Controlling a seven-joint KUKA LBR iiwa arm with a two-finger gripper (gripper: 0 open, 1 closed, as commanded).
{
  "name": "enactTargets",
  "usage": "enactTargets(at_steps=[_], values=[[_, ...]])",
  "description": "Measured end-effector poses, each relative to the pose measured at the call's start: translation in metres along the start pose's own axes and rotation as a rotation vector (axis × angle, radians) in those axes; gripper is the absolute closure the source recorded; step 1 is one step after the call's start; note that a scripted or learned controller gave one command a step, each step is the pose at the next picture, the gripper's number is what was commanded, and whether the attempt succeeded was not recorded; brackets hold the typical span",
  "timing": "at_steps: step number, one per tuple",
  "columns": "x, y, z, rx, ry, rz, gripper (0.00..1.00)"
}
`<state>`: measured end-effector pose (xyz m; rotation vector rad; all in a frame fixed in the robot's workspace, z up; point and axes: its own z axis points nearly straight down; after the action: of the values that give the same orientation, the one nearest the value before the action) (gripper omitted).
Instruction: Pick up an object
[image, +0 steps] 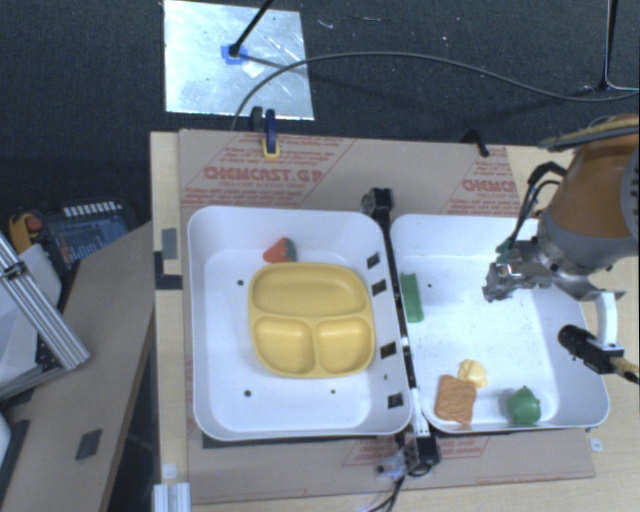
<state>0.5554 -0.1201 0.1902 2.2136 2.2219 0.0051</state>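
Dark carpet surrounds the tabletop (170, 330), which has a printed cardboard sheet (300, 165) under two white bins side by side. Left bin (215, 300) carries a yellow three-compartment tray (308, 318), with a small orange-and-green object (281, 250) touching the tray's far rim. Right bin (580, 400) has a green flat block (411, 297) lying along its left wall, plus three items near the front edge: an orange-brown toast-like piece (455, 400), a small yellow piece (472, 374) touching its far right corner, and a green round object (523, 405) just right of those.

Arm enters from the right, orange band (595, 190) above the wrist. Gripper (497, 287) sits over the far middle of the right bin, above bare white floor. Nothing visible between its fingers. Can't tell whether they are apart or together; the tip is small and dark against the wrist.

Candidate objects relative to the gripper: green block is off to its left, near the bin wall; toast piece, yellow piece and green round object are well apart from it, toward the bin's front. None touches the gripper.

Clutter off the tabletop: aluminium extrusion (40, 310) at left and a foil sheet (238, 60) at the top.
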Motion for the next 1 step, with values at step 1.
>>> enactTargets(at_steps=[1], values=[[0.0023,-0.008,-0.0531,-0.001,0.0,-0.001,1.0]])
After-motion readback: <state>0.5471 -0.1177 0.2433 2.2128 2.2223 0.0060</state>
